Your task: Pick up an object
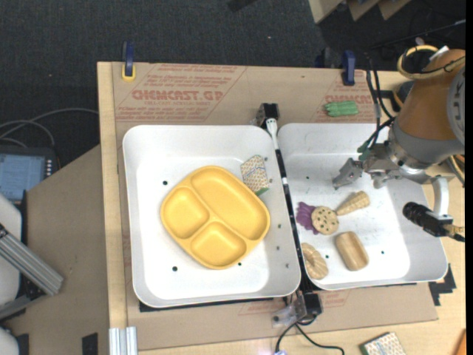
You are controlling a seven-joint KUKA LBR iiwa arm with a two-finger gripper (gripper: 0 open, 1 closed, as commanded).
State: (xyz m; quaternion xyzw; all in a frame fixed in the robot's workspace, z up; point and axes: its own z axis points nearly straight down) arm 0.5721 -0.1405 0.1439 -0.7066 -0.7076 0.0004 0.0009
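Note:
My gripper (363, 179) hangs over the upper middle of the right bin (414, 272), open, with nothing between its fingers. Just below it lies a tan ice-cream cone (354, 202), tip pointing up-right. Left of the cone sit a round speckled cookie (324, 219) and a purple piece (306, 213), touching each other. A brown bread roll (352, 250) and a pale twisted pastry (314, 261) lie near the bin's front edge.
The left bin (144, 168) holds a yellow divided plate (214, 217) and a small patterned packet (254, 172) at its right wall. A green object (341, 109) lies on the bench behind the right bin. A black part (425, 219) juts in at the right.

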